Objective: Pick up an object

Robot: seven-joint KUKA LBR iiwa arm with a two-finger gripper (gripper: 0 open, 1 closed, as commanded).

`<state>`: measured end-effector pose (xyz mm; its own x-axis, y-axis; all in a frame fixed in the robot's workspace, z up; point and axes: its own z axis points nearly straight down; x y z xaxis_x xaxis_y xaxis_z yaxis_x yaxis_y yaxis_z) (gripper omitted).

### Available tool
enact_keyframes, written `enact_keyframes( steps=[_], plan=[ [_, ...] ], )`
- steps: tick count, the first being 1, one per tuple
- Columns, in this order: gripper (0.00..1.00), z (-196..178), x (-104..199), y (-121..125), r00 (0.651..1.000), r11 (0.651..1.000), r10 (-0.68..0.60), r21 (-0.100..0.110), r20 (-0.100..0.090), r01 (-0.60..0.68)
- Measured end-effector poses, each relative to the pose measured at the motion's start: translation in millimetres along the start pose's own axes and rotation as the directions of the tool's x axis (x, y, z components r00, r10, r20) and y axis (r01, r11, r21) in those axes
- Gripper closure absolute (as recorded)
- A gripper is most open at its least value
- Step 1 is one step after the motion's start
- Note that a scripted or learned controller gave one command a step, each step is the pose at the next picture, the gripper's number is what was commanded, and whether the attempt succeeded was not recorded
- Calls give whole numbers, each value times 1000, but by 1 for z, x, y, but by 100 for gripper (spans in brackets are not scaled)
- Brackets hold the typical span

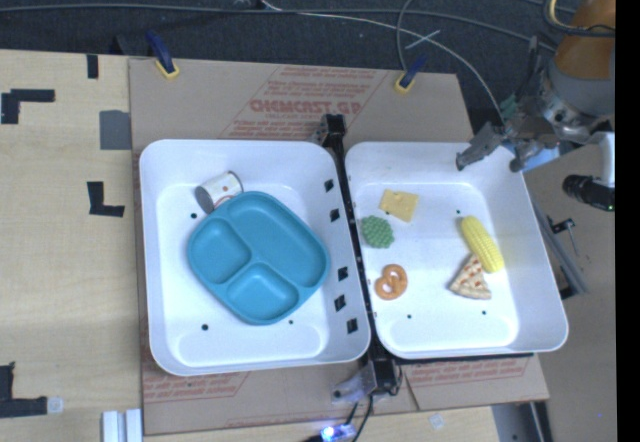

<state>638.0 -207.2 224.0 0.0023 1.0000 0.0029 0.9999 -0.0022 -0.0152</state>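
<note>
- While the arm (585, 40) hung over the far right corner of the bench, the left bin (165, 260) held a blue tray (258, 256) with three compartments, and a small cup (219, 191) lay on its side just beyond the tray's far left corner, touching or nearly touching it.
- In the right bin (535, 330), nearest the divider, sat a green disc (377, 231), with a pretzel (391, 281) just nearer the camera and a yellow cheese wedge (399, 204) just beyond it.
- Further right lay the corn (481, 242) and, touching or nearly touching its near end, a pizza slice (470, 280).
- The gripper (492, 160) hovered over the right bin's far right rim with its two fingers spread apart and nothing between them (it held no object).
- Any of the five pieces in the right bin would serve the task; the corn looked the likeliest, being the nearest to the gripper.
- The corn lay toward the camera from the gripper and well below it, near the bin's right wall.
- Its long axis ran from far left to near right at a slant, so I judged the fingers would need to straddle it across that line, and the pizza slice crowding its near end argued for closing nearer the far end.
</note>
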Motion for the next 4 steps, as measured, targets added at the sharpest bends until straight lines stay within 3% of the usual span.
enact_keyframes(
  steps=[1, 4],
  plan=[
    [0, -9, 1, 3, 1000, 1000, -4, -14, 3, 4],
    [0, 141, -2, -4, 1000, 1000, -6, -15, 6, 6]
  ],
)
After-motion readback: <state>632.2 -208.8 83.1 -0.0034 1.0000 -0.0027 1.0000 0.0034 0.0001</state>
